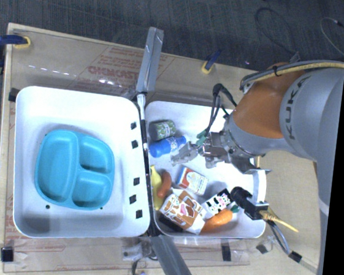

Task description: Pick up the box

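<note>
While the tool (200, 148) is held low over the middle of the right bin (259, 185), whether its fingers are open or shut cannot be told, and nothing is seen between them. Just below it lies a small box (191, 180), with a larger patterned box (183, 211) nearer the front rim, a carrot (219, 219) to that one's right, and a blue bottle (167, 146) and a can (162, 128) to the tool's left. A blue divided tray (74, 169) is seen in the left bin (33, 106) on the bench (63, 60).
</note>
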